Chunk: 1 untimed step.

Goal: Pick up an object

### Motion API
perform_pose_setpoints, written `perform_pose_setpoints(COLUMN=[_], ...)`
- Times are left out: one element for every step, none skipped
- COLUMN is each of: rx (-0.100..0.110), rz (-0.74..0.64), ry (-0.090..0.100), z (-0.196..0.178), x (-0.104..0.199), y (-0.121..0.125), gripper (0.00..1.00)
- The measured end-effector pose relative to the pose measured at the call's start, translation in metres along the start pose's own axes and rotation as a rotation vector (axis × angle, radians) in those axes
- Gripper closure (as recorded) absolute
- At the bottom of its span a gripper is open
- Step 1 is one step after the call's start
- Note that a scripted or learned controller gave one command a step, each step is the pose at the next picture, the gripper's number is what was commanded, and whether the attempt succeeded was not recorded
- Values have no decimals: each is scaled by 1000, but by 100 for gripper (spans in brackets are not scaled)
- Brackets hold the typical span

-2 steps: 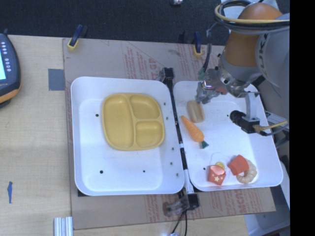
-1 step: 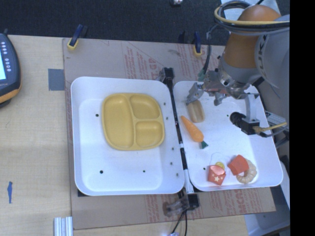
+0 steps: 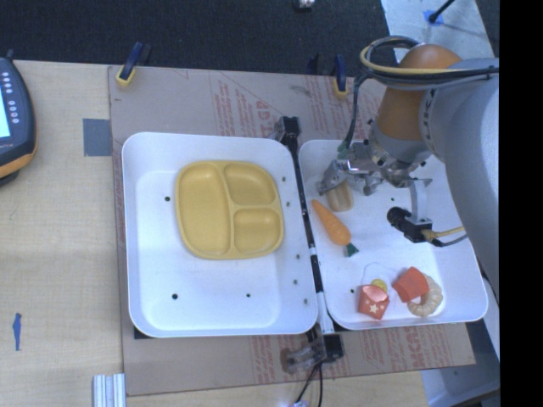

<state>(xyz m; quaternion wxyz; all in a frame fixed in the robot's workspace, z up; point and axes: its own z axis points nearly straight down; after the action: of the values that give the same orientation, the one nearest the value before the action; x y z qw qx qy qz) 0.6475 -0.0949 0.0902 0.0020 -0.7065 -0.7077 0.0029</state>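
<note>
Wooden surface [image 3: 68, 253] under brown cardboard [image 3: 221, 100] bears two white bins. Left bin [image 3: 144, 303] holds a yellow divided plate [image 3: 229, 208]. Right bin [image 3: 462, 308] holds a carrot [image 3: 331, 224] near its left edge, with a red carton [image 3: 372, 302] and a red block [image 3: 411, 284] near its front edge. End effector [image 3: 349, 179] hangs at a tan block [image 3: 340, 197] by the back left corner; its finger position cannot be made out. Dark floor [image 3: 212, 15] lies beyond.

White bins [image 3: 144, 227] smooth glossy plastic; yellow divided plate [image 3: 229, 208] matt plastic. Brown board [image 3: 221, 100] underneath looks like printed cardboard. Bench [image 3: 59, 261] pale wood-look, matt.
</note>
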Motion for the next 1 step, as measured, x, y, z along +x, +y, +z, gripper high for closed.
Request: perform_pose_setpoints(rx=[-6], rz=[-1], ry=[0], z=[-2], x=[-7], y=[9], gripper=[0])
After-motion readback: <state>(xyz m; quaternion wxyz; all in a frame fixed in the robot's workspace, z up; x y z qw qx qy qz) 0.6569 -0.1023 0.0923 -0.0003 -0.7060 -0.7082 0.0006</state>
